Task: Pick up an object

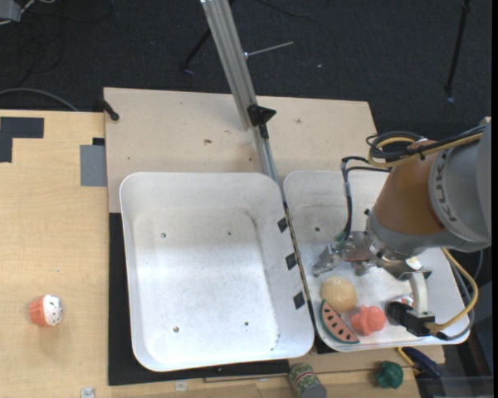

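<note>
The tool [342, 254] is lowered into the right bin [315, 197], just above a tan ball [339, 292]; whether it is spread or pressed together cannot be told, as the wrist hides it. A watermelon slice [335, 322] and a pink toy [367, 320] are crowded just beside the ball, near the bin's front wall. A miss is likely: the round ball could be nudged aside, or a neighbour clipped instead. The left bin [141, 197] is not involved.
</note>
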You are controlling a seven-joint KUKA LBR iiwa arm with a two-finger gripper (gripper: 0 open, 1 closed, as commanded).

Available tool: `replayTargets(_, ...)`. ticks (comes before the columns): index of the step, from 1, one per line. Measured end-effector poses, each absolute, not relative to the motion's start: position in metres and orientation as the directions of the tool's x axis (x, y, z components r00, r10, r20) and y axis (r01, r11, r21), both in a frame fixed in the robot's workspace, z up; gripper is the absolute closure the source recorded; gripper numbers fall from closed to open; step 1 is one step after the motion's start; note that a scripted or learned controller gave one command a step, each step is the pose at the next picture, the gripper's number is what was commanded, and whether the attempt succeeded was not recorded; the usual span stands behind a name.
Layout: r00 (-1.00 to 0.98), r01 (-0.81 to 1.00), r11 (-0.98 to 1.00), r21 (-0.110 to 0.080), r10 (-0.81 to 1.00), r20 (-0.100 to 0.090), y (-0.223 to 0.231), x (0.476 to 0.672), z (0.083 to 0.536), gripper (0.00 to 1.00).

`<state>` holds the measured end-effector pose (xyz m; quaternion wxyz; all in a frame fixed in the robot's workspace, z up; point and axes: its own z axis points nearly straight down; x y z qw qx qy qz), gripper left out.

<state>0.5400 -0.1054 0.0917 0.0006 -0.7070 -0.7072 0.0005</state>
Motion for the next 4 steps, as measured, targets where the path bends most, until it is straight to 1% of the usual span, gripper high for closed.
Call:
replayTargets(1,0.007,1.000,-0.007,-0.002,1.000,0.001,-0.107,0.540,0.104,1.00)
replayTargets(2,0.007,1.000,-0.007,0.002,1.000,-0.001,-0.119,0.540,0.161,1.00)
replayTargets(3,-0.001,1.000,0.001,0.004,1.000,-0.001,-0.116,0.539,0.223,1.00)
replayTargets(4,-0.001,1.000,0.001,0.000,1.000,0.000,-0.118,0.539,0.237,1.00)
